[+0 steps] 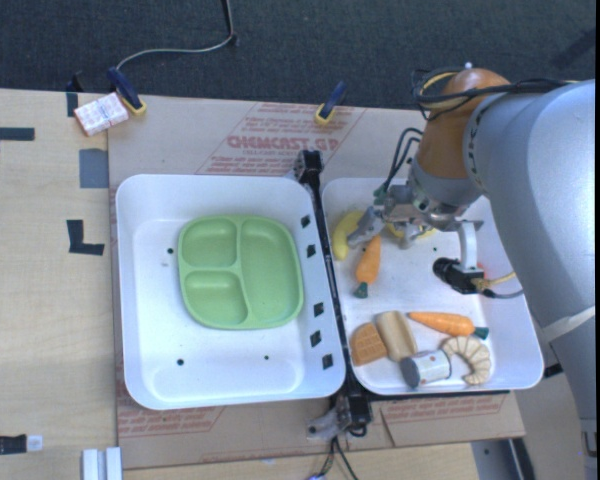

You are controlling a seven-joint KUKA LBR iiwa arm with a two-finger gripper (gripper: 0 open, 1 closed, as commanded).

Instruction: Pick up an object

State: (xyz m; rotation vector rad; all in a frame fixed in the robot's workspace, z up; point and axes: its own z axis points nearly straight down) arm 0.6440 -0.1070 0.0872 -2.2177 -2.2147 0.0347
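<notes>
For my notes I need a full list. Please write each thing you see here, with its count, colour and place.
bins: 2, white, side by side on the bench
divided plate: 1, green, left bin
banana: 1, yellow, right bin, top left
carrots: 2, orange, right bin, one upper left, one lower right
bread pieces: 2, tan, right bin, bottom
croissant: 1, beige, right bin, bottom right
can: 1, grey, right bin, bottom
clamps: 2, blue and yellow, bench top edge
small box: 1, red-white, top left
arm: 1, grey with orange, from right
gripper: 1, over right bin

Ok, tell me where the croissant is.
The croissant lies in the right bin, near its front right corner, just below the carrot with the green tip and right of the small grey cylinder.
</notes>
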